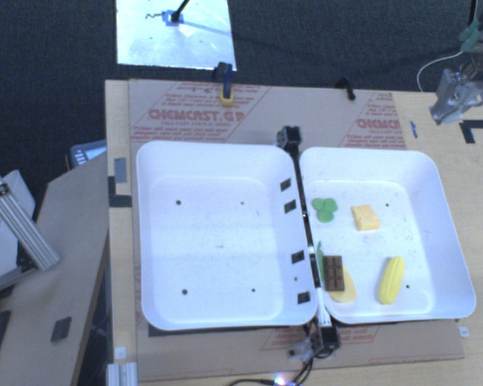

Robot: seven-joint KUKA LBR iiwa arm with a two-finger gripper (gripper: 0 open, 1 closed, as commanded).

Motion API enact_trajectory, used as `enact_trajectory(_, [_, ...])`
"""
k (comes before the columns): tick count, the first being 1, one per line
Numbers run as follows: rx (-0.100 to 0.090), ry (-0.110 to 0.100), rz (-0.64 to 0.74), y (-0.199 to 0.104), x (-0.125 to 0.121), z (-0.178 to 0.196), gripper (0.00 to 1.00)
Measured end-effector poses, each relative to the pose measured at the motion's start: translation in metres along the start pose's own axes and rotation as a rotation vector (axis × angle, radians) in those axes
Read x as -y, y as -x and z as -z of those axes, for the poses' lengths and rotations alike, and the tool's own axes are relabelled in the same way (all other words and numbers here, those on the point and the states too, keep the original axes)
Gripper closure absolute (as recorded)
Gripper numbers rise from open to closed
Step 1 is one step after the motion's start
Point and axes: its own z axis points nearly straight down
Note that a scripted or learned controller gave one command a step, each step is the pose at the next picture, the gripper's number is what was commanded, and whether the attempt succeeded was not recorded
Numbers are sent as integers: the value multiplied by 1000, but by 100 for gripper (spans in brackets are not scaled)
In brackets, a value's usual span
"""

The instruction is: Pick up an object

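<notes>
The right bin (423,167) holds several small items. A green leafy piece (325,209) lies near its left wall, with a pale yellow block (365,217) just to its right. A brown chocolate bar (333,272) rests against the divider, lying partly on a flat yellow piece (345,291). A yellow corn cob (391,280) lies toward the front right. My gripper (459,96) hangs at the upper right, beyond the right bin's far corner and well away from all the items.
The left bin (217,240) sits beside the right one, and black clips (294,207) run along the shared wall. A shiny metal plate (174,22) lies at the back left. A yellow clamp (225,95) sits on the cardboard.
</notes>
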Motion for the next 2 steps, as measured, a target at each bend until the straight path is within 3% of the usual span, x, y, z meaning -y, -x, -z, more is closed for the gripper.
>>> enact_trajectory(1, [-3, -19, 2, 1, 42, -146, 100])
enact_trajectory(2, [-3, 14, 10, -19, 38, 8, 100])
